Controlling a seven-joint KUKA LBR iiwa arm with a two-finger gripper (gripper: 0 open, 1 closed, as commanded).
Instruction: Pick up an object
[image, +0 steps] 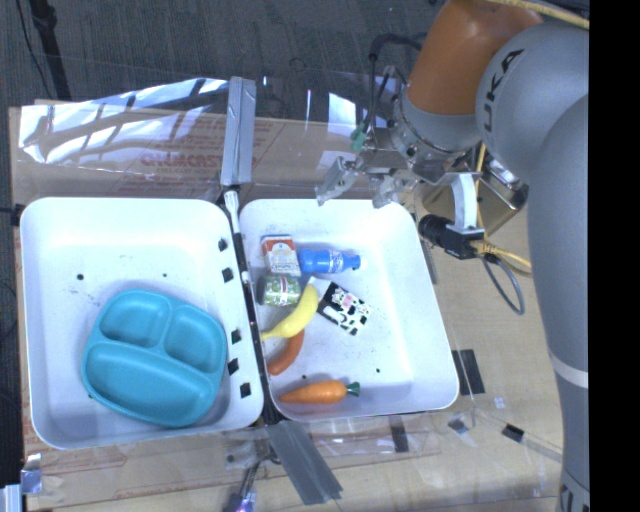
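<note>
— Gripper (358, 187) hangs over the right bin's (425, 300) far rim, fingers spread, nothing between them.

— So, the approach step. What lies below it?

— Left to right: small can (281, 290), banana (292, 315), blue bottle (328, 262), patterned packet (345, 309); carrot (318, 392) further off.

— Then it likely must descend toward the bottle, nearest, and close.

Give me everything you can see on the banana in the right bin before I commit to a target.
The banana is yellow, curved and smooth, likely a plastic toy. It lies flat in the right bin, near the divider, running from upper right to lower left. Its upper end sits against the small green can and close to the black-and-white patterned box; its lower end overlaps the orange-red piece beside it. The gripper is above the bin's far rim, apart from the banana.
</note>
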